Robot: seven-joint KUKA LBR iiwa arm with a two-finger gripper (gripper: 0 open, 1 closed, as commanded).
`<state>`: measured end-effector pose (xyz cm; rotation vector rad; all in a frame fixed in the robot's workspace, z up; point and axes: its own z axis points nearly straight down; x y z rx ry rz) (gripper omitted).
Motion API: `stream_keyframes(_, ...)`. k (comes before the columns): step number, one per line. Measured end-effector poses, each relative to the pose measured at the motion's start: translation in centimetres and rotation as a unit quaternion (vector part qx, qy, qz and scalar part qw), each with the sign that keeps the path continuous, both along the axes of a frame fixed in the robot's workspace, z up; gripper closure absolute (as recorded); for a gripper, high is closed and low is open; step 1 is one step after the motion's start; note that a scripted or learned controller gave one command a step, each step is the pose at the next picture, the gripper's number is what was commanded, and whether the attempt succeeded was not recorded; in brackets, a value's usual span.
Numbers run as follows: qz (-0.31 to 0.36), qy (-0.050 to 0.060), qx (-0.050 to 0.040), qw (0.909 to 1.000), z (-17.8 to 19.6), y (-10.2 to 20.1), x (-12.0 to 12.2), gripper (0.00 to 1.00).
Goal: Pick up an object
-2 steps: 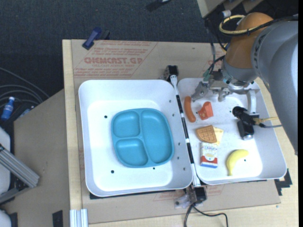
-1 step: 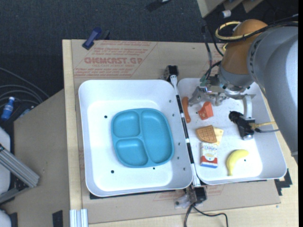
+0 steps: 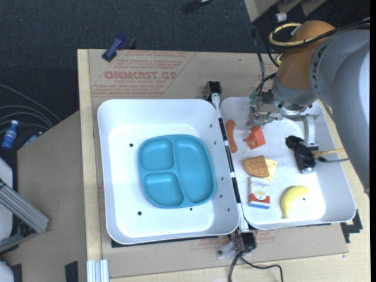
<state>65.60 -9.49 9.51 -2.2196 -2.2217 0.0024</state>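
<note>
We look down on two white bins. The left bin (image 3: 111, 175) holds a blue tray (image 3: 175, 170). In the right bin (image 3: 329, 207), our gripper (image 3: 258, 119) hangs just above a small orange block (image 3: 255, 137); we cannot tell if it is open. The block looks light, stiff and boxy, so we judge its flat opposite sides the best hold. A banana (image 3: 292, 200) lies nearer the front.

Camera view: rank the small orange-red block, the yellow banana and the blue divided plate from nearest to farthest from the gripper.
1. Small orange-red block: right bin, just below the gripper.
2. Yellow banana: the same bin's lower part, toward its right corner.
3. Blue divided plate: middle of the left bin, across the divider.
</note>
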Motion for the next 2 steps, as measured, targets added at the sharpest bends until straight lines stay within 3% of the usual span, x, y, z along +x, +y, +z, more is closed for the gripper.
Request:
stream_keyframes(1,0.0,-0.002,0.0001,1.0,10.08,3.85,1.12,1.0)
stream_keyframes(2,0.0,-0.001,0.0,1.0,10.0,3.83,1.07,0.0)
